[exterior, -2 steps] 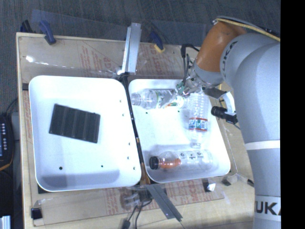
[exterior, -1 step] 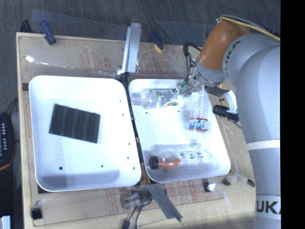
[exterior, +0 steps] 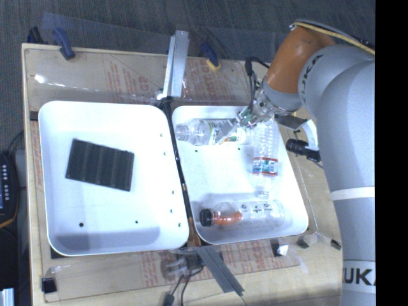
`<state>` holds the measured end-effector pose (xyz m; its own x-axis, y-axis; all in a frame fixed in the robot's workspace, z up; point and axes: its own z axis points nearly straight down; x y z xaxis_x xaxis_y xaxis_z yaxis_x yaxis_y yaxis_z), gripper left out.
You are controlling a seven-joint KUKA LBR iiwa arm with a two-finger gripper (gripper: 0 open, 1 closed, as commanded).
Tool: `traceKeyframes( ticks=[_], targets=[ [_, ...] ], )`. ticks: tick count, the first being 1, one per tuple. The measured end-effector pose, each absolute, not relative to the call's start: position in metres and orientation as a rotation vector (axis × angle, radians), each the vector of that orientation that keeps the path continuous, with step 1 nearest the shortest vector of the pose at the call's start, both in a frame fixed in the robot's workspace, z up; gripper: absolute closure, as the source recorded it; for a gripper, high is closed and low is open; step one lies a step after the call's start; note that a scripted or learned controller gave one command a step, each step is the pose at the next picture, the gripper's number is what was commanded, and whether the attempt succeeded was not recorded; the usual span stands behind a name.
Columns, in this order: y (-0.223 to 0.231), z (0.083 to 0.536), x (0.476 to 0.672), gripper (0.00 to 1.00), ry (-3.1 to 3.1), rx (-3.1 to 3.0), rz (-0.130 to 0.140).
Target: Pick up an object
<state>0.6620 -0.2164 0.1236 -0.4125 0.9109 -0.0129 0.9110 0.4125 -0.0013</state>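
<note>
My gripper [exterior: 245, 116] is down at top bottle [exterior: 203, 132] in right bin [exterior: 299, 203]; can't tell grip state; nothing lifted yet.

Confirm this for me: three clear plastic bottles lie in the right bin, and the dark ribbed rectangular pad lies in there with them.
Not quite. The three clear bottles, at the top, right and bottom, do lie in the right bin, but the dark ribbed pad lies alone in the left bin, as the camera view shows.
</note>
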Motion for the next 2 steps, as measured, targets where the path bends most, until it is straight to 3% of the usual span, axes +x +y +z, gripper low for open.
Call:
traceKeyframes(
  ticks=[2],
  targets=[
    [-0.2177, 0.1234, 0.6631, 0.00, 2.659, 1.649, -0.009]
  ],
)
